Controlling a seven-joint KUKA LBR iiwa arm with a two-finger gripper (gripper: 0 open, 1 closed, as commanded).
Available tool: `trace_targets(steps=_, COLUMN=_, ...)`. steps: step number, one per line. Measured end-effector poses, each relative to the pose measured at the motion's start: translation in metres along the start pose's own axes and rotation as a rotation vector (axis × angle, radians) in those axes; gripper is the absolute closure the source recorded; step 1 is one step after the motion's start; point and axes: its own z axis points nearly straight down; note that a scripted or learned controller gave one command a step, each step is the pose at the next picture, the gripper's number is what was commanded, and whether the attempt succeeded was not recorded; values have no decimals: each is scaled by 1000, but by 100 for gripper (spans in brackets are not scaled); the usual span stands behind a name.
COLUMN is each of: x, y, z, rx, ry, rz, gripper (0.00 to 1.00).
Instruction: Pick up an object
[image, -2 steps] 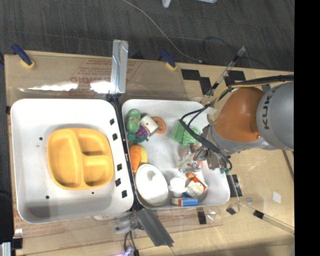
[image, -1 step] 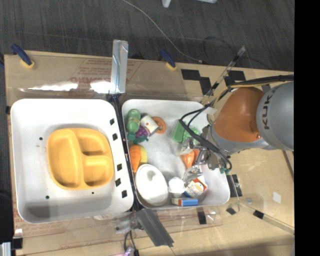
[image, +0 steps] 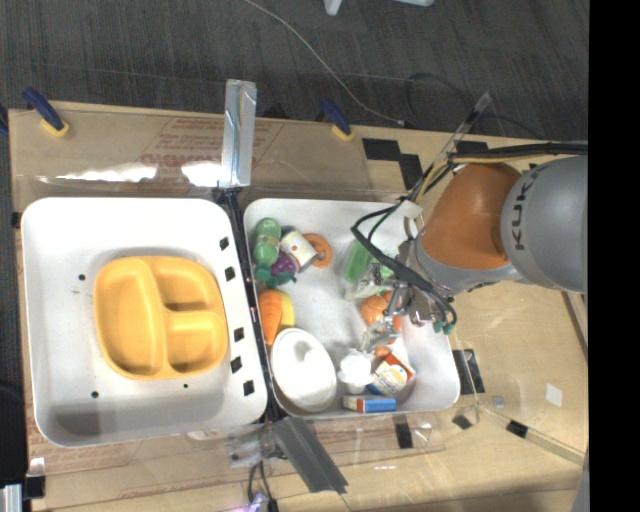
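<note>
The right bin (image: 330, 215) holds the loose objects. My gripper (image: 385, 322) reaches down into its right half from the grey and orange arm (image: 480, 225). It sits right over a small orange piece (image: 373, 306), next to a green packet (image: 358, 262). Just below it lie a red and white carton (image: 393, 370) and a small white cup (image: 354, 370). The wrist and its cables hide part of the objects beneath.
In the right bin there are also green and purple grapes (image: 270, 250), a small can (image: 298, 247), an orange ring (image: 320, 245), a carrot (image: 271, 315), a white bowl (image: 302, 368) and a blue and white tube (image: 370, 404). The left bin (image: 60, 400) holds a yellow divided tray (image: 160, 315).
</note>
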Motion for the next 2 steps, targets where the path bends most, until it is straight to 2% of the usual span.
trace_targets(steps=1, x=-2, y=2, z=-11, rx=1, ry=-3, rz=-9, gripper=100)
trace_targets(steps=2, x=-40, y=35, z=-170, rx=1, ry=-7, rz=78, gripper=100)
